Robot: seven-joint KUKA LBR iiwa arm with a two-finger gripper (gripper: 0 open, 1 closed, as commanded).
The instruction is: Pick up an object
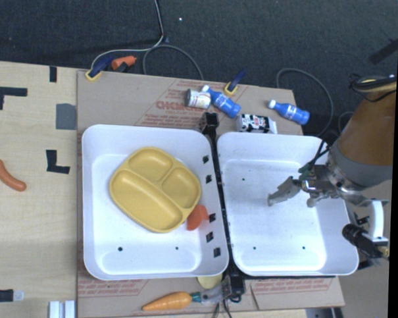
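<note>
Gripper (295, 195): over the right bin (247, 253), fingers spread apart, nothing between them. Nearest pickable things: yellow plate (155, 188) and small orange piece (196, 218) in the left bin (96, 183), well to the gripper's left, across the divider.

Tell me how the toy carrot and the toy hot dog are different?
The toy carrot is orange with a pointed tip and lies on the cardboard in front of the left bin. The toy hot dog is redder with rounded ends and lies on the wooden bench, far left. Both are long, thin play foods lying flat outside the bins.
</note>
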